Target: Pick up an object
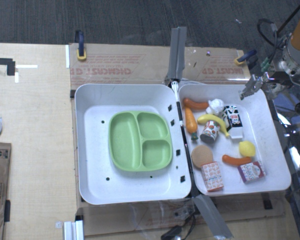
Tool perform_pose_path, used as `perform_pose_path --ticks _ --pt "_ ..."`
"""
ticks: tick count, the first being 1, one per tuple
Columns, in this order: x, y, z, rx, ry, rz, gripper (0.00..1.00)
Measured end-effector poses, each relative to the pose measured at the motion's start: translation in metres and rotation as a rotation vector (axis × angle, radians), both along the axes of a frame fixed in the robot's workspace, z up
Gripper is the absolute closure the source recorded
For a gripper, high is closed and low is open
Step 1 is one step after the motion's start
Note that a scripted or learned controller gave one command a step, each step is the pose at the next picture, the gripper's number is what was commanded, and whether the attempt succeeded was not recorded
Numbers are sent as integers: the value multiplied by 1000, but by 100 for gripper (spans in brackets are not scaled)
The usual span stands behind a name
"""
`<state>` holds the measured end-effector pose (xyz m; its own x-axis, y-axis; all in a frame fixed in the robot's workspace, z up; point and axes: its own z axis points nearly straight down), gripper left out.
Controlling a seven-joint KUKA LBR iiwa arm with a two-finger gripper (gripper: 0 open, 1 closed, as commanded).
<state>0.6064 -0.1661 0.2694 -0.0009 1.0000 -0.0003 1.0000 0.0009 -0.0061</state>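
Gripper (252, 87) up at the far right corner of the right bin (277, 134), just over the rim. Open or shut: cannot tell from here, too small and dark. No toy seen in it.

Lots of toy food to pick from, all in that right bin. Near the far edge: an orange sausage (196, 104) and a small white thing (216, 105). Along the left edge: a carrot (190, 120). In the middle: a banana (212, 120), touching a little can (209, 132) and a black-and-white carton (233, 118). Closer to the near edge: a lemon (247, 148), a round brown cookie (202, 155), another sausage (236, 159), a red box (212, 176) and a red packet (251, 171). In the left bin (90, 134), a green plate (140, 140).

Not picked up yet, going by this.

Things to watch out for:
- Could bump the bin rim on the way down, being so close to the corner.
- Could grab two toys at once in the middle pile, or push one away.
- Could slip off the round lemon or the curved banana.
- Could miss the flat cookie, lying so low.
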Motion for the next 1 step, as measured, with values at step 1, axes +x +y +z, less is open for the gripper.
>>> perform_pose_path --ticks 1 --pt "25 12 -107 1 0 37 0"
